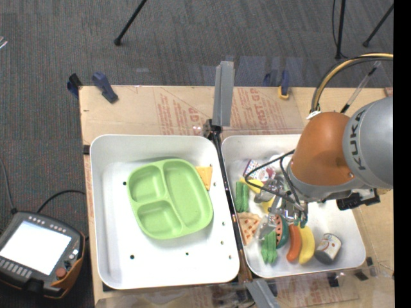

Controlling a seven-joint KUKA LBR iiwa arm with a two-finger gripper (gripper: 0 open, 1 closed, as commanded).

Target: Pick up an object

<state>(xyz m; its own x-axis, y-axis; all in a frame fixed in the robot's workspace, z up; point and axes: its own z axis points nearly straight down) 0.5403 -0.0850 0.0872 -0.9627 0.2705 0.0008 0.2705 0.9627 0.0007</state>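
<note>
My gripper point(284, 205) hangs low in the right bin point(350, 226), under the orange wrist band, right over a cluster of toy foods. Just below it lie a watermelon slice point(279, 233), an orange sausage point(293, 243) and a yellow banana point(308, 244). A pizza slice point(249, 226) and a green cucumber point(241, 196) lie to its left. A small yellow piece point(257, 186) and a printed box point(257, 167) sit at its upper left. The wrist hides part of the pile. I see nothing clearly held.
A grey and white toy point(327, 249) rests near the right bin's front right corner, and a green vegetable point(270, 251) by the front wall. The left bin point(109, 236) holds a green divided plate point(170, 198) with an orange cheese wedge point(204, 174) at its far edge.
</note>
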